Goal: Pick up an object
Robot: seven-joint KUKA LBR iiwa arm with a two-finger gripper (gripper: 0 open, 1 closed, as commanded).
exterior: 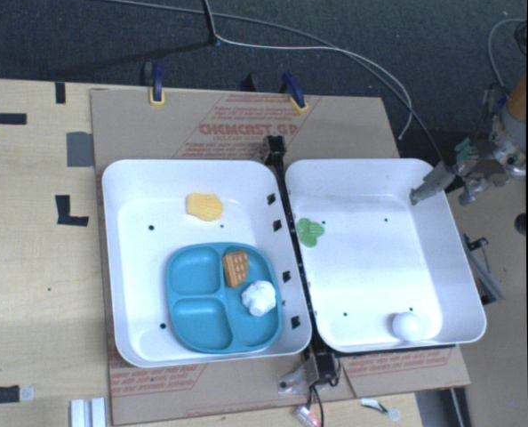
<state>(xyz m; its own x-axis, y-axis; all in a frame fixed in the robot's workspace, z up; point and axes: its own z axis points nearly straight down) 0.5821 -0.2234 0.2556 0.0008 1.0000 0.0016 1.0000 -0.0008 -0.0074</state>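
A: Position check. Where's your gripper (pixel 442 185)?

B: At the right bin's (pixel 362 178) upper right rim, about two o'clock from that bin's centre. Nothing sits between my fingers. Whether they're spread or pressed together, I cannot tell from this slant.

A: Candidates?

B: Count follows. Right bin: one green piece (pixel 310 232) against the left wall at nine o'clock, one white ball (pixel 411 325) near the front edge at five o'clock. Left bin (pixel 122 238): one yellow piece (pixel 205 206) at twelve o'clock on the floor, one blue tray (pixel 206 314) with three compartments, one brown waffle (pixel 236 268) on the tray's right strip, one white lump (pixel 259 298) just below the waffle, at the tray's right edge. Six things in two bins.

A: Which one do you take?

B: The ball is nearest, I judge, at six o'clock from me. It may roll, and it lies close to the front wall, so I'd come straight down, centre it, and set my fingers along the wall rather than across it. The green piece hugs the divider; less room there. Close gently, lift slowly, then check the grasp has really taken.
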